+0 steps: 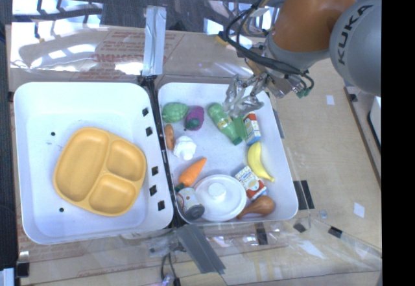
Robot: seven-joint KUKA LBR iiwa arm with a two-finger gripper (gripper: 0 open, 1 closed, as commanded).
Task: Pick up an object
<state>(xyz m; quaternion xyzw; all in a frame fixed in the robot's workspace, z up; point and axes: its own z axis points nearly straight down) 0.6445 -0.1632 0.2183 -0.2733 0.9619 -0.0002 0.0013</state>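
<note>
Camera view: cardboard-lined surface [117,51] bearing two white bins, yellow tray [99,170] in the left. Above the right bin [285,168], gripper [241,100] poised at the far edge, grip state impossible to tell. Just below and touching: green bottle [227,124], long axis slanting toward the banana [258,161].

I count two white bins [26,148], one yellow tray [97,171], two carrots [192,171], one banana [258,161], one white lid [219,197].
</note>
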